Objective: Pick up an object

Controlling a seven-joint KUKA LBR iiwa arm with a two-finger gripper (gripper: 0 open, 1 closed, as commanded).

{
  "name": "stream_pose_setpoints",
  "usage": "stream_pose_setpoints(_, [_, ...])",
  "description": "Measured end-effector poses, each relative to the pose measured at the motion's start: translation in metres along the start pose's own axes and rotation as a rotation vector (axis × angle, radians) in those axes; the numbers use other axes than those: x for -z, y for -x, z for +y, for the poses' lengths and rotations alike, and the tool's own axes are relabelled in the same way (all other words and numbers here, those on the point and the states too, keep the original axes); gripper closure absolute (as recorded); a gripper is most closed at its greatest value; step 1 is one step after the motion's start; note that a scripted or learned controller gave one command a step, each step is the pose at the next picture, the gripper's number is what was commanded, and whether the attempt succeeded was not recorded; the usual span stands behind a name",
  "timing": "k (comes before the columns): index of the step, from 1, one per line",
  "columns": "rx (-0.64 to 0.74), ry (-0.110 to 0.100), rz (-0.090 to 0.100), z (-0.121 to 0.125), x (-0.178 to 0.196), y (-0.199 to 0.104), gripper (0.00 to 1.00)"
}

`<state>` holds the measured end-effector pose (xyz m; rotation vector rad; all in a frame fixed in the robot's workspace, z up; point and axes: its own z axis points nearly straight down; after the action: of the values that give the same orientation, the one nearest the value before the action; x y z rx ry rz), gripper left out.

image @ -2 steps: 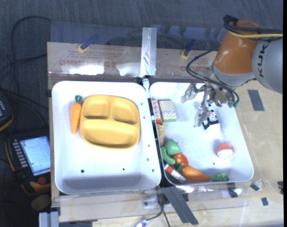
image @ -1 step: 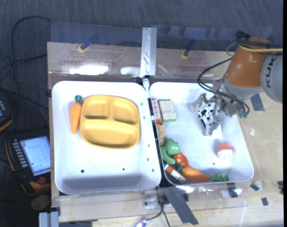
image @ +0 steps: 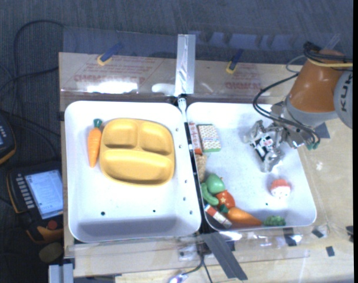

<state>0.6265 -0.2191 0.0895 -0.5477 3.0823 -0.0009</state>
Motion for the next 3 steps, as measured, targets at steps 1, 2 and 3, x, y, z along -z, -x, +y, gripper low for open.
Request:
stream_pose_setpoints(1, [-0.230, -0.005, -0.002, 0.017, 0.002, -0.054, 0.00])
stream_pose_setpoints(2, [-0.203, -0.008, -0.003, 0.019, 0.002, -0.059, 0.00])
stream_pose_setpoints(3, [-0.177, -0.008, -0.003, 0.034, 0.003, -0.103, 0.00])
